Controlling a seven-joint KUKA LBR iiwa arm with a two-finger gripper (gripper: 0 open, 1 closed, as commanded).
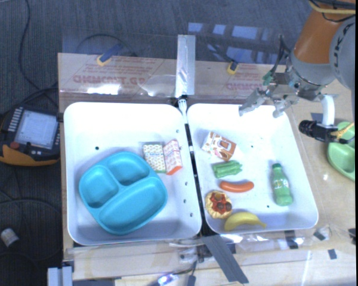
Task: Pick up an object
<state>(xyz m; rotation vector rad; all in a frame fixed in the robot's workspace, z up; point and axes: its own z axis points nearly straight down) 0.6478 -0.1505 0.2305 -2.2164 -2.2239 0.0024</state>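
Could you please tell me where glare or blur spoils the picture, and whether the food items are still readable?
In the camera view, glare washes out the clear sheet behind the bins; the gripper looks slightly soft; the white bin walls are bright with faint shadows; the banana, green bottle and blue plate read clearly.

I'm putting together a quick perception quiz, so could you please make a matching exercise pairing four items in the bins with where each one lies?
Things:
1. blue divided plate
2. green bottle
3. banana
4. hot dog

Places:
A. right bin, near its front edge, beside the small pizza
B. left bin, filling its front part
C. right bin, towards its right wall
D. right bin, just below the green pepper

Pairs: 1-B, 2-C, 3-A, 4-D
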